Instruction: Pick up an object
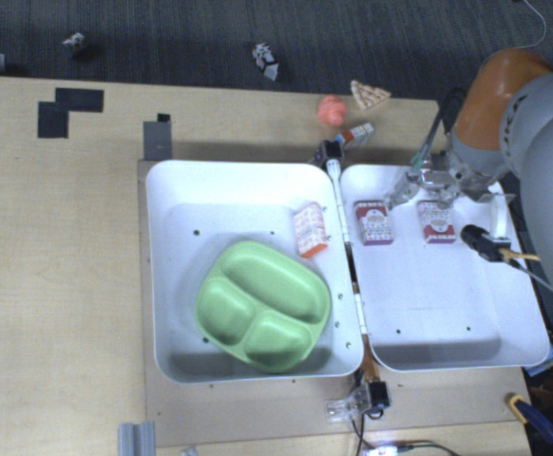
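Observation:
My gripper hangs over the far part of the right bin, its metal fingers spread open with nothing between them. Just in front of it lies a small red-and-white packet. A second, similar red packet lies to its left, near the bin's left wall. In the left bin a green divided plate rests tilted, and a white-and-orange packet lies by the far right corner.
Behind the bins on the bench are an orange ball, a pizza-slice toy and a small tube. The arm's grey body looms over the right bin's right side. Small bits lie on the dark floor beyond.

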Tool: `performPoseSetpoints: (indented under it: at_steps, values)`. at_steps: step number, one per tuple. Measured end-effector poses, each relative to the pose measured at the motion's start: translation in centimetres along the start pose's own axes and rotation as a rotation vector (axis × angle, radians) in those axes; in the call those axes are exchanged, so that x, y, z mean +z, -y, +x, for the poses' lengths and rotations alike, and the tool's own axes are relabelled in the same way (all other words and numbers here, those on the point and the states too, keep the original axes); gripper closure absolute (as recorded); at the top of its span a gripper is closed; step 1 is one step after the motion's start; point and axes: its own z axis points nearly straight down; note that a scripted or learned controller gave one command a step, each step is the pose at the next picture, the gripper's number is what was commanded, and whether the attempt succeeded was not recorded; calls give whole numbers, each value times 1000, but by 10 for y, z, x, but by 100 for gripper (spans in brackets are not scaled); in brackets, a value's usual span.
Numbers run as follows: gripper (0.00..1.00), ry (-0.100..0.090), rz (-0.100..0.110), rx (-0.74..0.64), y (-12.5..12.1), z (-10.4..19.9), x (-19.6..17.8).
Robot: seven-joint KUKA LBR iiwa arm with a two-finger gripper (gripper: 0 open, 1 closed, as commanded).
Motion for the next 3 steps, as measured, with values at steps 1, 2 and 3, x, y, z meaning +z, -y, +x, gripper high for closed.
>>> performPoseSetpoints:
  at_steps: [1, 2, 3]
  values:
    - [100, 3, -6, -5, -2, 0, -13]
    - [100, -6, 10, 0, 1, 119, -96]
    - [0, -5, 12, 1, 1, 117, -95]
